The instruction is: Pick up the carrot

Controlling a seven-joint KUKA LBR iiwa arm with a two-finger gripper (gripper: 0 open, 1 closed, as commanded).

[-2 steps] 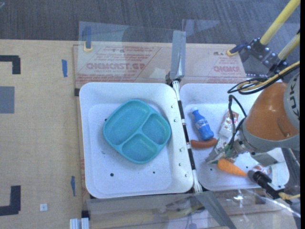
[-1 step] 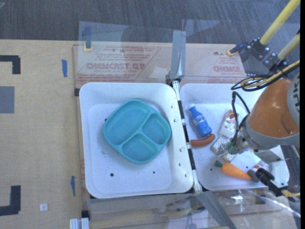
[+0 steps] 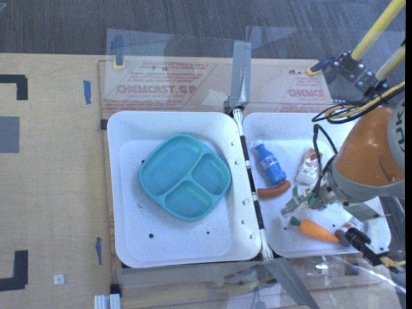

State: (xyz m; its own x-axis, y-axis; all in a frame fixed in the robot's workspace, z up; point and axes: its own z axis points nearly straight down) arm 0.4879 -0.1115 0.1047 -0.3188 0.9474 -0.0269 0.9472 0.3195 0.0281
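Nearest us, the carrot (image 3: 317, 230) lies in the right bin (image 3: 277, 240), its far end under the arm; just above it we see the gripper (image 3: 301, 203), fingers spread, holding nothing; beyond, a sausage (image 3: 273, 190) and blue bottle (image 3: 270, 163).

1. At the top you see the floor (image 3: 193, 8), a dark grey carpet with a fine woven pattern.
2. Below it you have the bench top (image 3: 51, 172), made of light plywood with a pale wood grain.
3. On the left part of the bench you find black tape marks (image 3: 19, 85) in corner shapes, and short pieces of blue tape (image 3: 87, 92).
4. A grey square patch (image 3: 9, 134) lies at the left edge.
5. A clear plastic sheet (image 3: 170, 73) with faded red print stands behind the bins, joined in the middle by a strip of grey tape (image 3: 240, 69).
6. The light is soft and even; you see no strong shadows.
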